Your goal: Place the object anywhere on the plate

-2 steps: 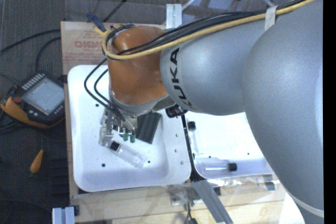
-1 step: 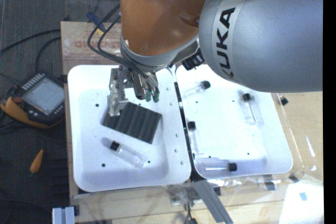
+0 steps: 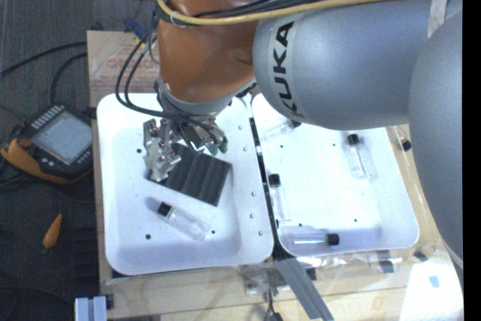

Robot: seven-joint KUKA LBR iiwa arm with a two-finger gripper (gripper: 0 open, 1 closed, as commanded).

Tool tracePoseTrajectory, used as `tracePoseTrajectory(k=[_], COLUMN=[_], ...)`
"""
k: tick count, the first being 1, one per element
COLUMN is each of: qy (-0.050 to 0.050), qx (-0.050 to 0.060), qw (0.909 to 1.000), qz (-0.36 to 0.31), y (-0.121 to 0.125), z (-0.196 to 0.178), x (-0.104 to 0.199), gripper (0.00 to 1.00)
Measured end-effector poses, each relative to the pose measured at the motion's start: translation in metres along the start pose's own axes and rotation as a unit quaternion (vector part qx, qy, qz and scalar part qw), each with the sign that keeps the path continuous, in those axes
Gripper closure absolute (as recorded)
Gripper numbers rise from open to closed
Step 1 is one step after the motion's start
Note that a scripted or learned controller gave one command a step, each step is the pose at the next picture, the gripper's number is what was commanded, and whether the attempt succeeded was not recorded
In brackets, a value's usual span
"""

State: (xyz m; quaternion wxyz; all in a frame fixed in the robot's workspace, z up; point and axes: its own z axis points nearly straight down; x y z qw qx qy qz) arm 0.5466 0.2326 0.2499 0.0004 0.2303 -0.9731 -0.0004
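Observation:
A dark ribbed rectangular plate [image 3: 199, 178] lies tilted in the middle of the left white bin [image 3: 124, 237]. My gripper [image 3: 167, 152] hangs from the orange wrist band [image 3: 201, 41], right over the plate's upper left corner, low and close to it. A clear vial with a black cap [image 3: 180, 219] lies on the bin floor just below the plate, apart from the gripper. The gripper's metal parts hide the plate's corner and whatever may sit under them.
The right bin [image 3: 391, 225] holds clear vials: one [image 3: 359, 159] at upper right, one [image 3: 314, 238] along the front wall, one [image 3: 275, 190] by the divider. The arm's grey body covers the upper right. A teach pendant [image 3: 56, 143] lies left of the bins.

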Motion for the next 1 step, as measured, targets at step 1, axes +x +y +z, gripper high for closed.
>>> tracePoseTrajectory(k=[1], qy=[-0.002], qx=[-0.001], qw=[1.0000], qz=[0.008], y=[-0.0438], z=[0.0184], x=[-0.0912], gripper=[1.00])
